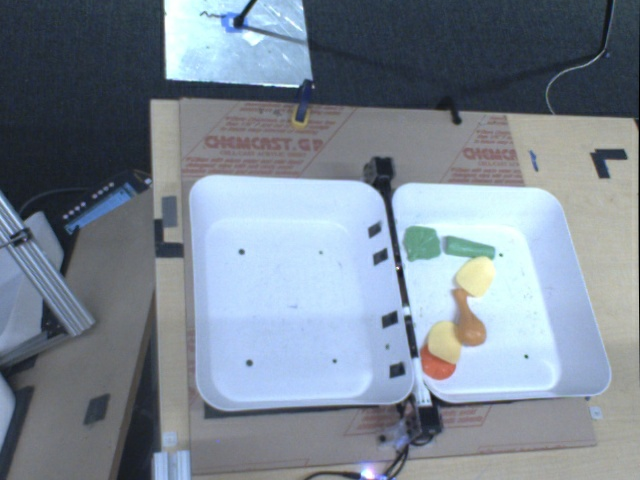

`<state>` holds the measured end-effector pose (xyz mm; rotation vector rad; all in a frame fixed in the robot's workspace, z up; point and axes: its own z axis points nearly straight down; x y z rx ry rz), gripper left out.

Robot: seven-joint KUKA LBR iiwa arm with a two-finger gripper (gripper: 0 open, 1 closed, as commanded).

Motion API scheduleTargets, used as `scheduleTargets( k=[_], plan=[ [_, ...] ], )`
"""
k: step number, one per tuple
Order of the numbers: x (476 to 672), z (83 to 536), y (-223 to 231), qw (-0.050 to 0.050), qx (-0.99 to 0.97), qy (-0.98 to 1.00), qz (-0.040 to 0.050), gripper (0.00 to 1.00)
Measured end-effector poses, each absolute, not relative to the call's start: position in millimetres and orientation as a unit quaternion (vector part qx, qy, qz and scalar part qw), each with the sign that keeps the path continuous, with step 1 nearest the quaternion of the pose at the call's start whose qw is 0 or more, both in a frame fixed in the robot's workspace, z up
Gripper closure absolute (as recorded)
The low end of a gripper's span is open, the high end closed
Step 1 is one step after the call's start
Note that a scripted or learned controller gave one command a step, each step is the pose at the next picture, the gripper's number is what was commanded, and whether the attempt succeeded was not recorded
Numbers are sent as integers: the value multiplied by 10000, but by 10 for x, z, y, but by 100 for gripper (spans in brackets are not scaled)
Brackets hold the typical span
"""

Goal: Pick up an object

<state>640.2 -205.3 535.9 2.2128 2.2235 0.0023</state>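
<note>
Along the inner side of the right shallow white plastic bin (575,298) lie small soft toy pieces, among them a green lump (421,242) and a yellow lump (476,276). None is lifted, so the pick seems not yet begun. The pincer's state cannot be told.

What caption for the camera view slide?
Small toy foods clustered in the right white bin, beside the left bin.

The orange piece (437,366) in the right bin (570,268) is partly covered by a yellow piece (443,341) lying over its far side, so its full shape cannot be told. The metal frame (35,278) at the left is cut off by the picture's edge. Lettering on the cardboard sheet (262,140) under the bins is partly hidden by their far rims.
</note>
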Motion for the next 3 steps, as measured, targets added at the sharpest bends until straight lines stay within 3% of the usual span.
scheduleTargets(
  k=[3],
  plan=[
    [6351, 5354, -2053, 17, 7058, 7084, 6, 100]
  ],
)
